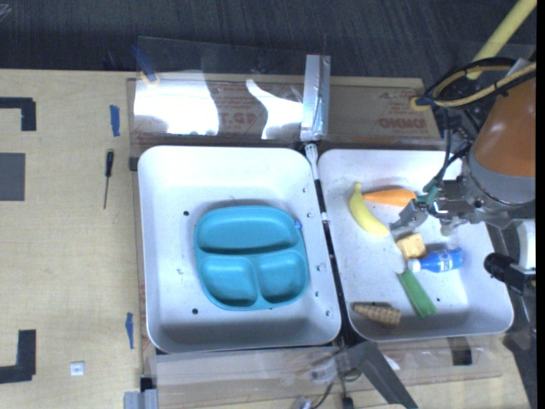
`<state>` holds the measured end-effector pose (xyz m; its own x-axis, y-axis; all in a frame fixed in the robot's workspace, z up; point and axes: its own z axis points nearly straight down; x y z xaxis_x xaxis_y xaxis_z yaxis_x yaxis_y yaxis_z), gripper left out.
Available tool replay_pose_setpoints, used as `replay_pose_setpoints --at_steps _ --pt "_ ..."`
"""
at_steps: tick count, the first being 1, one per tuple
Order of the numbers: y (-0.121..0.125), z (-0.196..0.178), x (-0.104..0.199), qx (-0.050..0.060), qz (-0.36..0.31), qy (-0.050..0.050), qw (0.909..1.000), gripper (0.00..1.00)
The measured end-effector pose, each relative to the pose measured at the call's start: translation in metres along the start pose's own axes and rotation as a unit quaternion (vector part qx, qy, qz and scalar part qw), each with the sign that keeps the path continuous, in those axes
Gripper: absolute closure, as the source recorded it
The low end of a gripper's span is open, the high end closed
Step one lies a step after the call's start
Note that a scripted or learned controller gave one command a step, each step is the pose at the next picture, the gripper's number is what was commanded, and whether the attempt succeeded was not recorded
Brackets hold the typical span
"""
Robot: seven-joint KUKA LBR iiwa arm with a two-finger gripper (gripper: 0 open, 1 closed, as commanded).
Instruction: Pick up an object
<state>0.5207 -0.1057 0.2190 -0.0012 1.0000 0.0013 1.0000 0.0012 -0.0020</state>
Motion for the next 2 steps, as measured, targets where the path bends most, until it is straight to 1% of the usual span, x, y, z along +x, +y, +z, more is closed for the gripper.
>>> replay_pose_setpoints --at_steps 1,2 --pt "0.052 0.004 -0.044 -0.002 0.088 -0.001 0.9962 0.0" --pt "0.084 0.124 -0.019 0.002 0.062 0.0 0.9981 0.0"
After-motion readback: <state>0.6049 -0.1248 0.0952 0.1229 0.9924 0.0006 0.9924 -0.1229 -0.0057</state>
